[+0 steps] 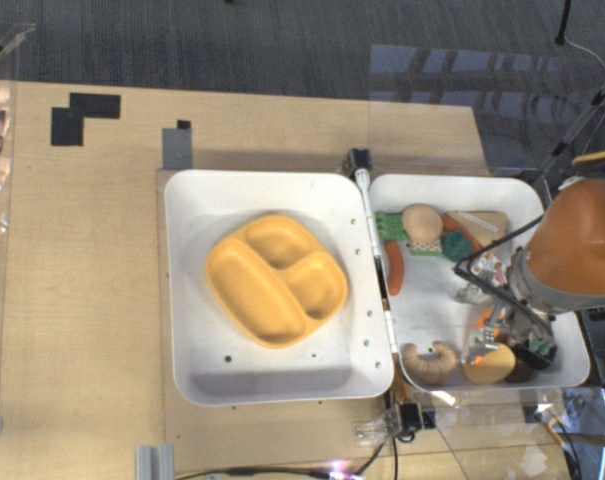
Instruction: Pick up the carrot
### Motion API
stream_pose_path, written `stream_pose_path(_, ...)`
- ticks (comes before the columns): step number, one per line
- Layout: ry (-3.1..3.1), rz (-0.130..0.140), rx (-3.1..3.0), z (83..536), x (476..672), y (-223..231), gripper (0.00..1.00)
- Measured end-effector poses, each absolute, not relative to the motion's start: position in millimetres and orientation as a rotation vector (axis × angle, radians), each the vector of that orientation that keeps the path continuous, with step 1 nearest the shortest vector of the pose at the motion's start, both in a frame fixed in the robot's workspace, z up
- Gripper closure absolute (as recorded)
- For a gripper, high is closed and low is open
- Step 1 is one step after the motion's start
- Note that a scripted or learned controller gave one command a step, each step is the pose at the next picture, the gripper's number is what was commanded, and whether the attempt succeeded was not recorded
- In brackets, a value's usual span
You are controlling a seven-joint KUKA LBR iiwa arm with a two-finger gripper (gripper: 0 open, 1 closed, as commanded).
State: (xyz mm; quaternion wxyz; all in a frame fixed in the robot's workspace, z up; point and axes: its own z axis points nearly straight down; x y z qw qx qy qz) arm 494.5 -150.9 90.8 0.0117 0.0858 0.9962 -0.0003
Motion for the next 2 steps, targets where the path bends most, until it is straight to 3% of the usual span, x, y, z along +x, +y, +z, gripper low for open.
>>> stream_pose_path(1, 3.103, 0.000, 0.270, 103.2, 497.3, -150.3, 1.00)
stream_pose_path(2, 3.104, 0.001, 0.269, 102.7, 497.0, -149.9, 0.00)
